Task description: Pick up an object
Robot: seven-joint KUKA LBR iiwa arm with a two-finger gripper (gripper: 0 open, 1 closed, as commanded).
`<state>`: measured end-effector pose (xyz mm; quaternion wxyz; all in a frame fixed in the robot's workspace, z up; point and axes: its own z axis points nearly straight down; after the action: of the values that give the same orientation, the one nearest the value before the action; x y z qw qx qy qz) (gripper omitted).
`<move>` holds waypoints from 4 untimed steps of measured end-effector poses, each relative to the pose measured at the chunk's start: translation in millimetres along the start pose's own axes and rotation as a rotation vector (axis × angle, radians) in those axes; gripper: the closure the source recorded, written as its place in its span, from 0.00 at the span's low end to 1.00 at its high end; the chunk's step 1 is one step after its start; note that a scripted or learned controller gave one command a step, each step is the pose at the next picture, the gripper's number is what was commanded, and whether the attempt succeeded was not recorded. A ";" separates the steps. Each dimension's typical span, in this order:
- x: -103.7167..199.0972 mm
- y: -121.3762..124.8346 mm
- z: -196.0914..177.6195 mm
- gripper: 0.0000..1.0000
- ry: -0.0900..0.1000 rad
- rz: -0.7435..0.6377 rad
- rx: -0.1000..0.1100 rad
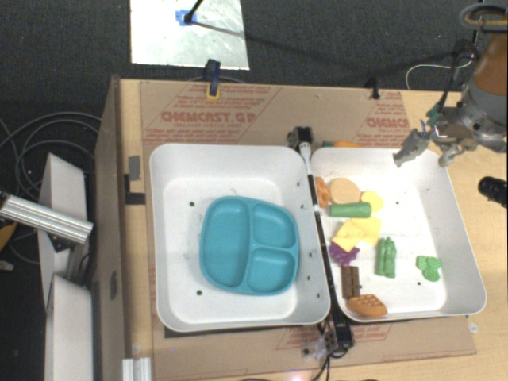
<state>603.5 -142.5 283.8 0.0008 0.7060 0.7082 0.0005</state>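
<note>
Above right bin's (456,213) far corner: gripper (429,151) hovering, fingers (410,148) spread, holding nothing; toy food (359,228) below, untouched.

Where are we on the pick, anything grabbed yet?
Nothing looks picked: the gripper hangs open and bare over the far right edge of the right bin, above the toys. In hand: only the approach. Left: descend and close on something, such as the green cylinder or yellow piece. The blue divided plate sits alone in the left bin.
</note>
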 end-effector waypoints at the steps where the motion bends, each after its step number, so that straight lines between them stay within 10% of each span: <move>1: 0.0 -72.4 134.0 0.00 0.004 0.005 0.015; 2: 25.3 -90.3 201.4 0.00 0.002 0.003 0.001; 4: 0.1 -100.7 199.0 0.00 -0.001 0.003 -0.002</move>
<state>503.1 -142.8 84.6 0.0017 0.7069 0.7073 0.0008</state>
